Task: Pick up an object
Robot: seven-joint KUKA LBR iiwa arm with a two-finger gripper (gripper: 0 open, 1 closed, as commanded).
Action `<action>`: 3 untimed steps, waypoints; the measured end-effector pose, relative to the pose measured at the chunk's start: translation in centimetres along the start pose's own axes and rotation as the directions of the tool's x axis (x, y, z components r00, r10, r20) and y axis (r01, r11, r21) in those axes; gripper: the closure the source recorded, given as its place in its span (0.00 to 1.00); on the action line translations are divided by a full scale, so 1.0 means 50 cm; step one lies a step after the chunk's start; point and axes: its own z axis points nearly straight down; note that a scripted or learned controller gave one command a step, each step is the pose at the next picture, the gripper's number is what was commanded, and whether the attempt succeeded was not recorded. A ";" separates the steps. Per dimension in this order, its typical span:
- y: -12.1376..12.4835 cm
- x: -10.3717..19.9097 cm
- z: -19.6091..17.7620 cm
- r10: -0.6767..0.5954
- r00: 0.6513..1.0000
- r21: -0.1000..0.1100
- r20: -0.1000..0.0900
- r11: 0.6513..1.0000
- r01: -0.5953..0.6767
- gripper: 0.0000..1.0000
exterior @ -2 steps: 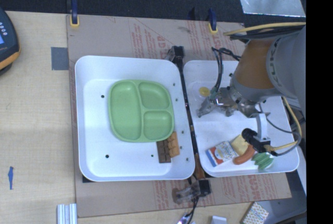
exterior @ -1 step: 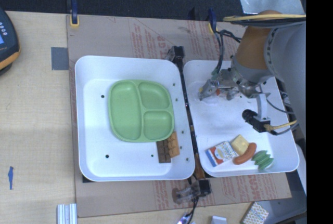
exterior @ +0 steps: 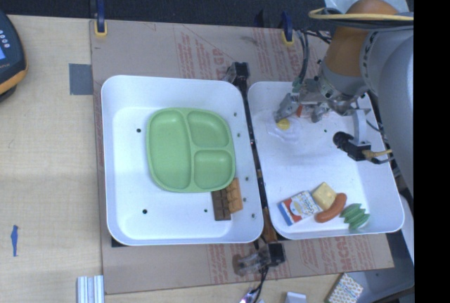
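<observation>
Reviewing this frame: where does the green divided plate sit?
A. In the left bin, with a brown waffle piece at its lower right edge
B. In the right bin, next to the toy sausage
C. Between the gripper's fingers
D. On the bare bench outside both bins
A: the green divided plate lies flat in the left bin, with the brown waffle piece against its lower right edge.
</observation>
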 end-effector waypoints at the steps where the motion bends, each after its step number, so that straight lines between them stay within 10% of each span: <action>1: -0.001 0.001 -0.022 -0.005 1.000 0.003 0.000 1.000 0.005 1.00; 2: -0.063 -0.060 -0.267 0.005 1.000 -0.012 0.004 1.000 -0.005 1.00; 3: -0.067 -0.056 -0.250 0.002 1.000 0.001 0.000 1.000 -0.002 0.00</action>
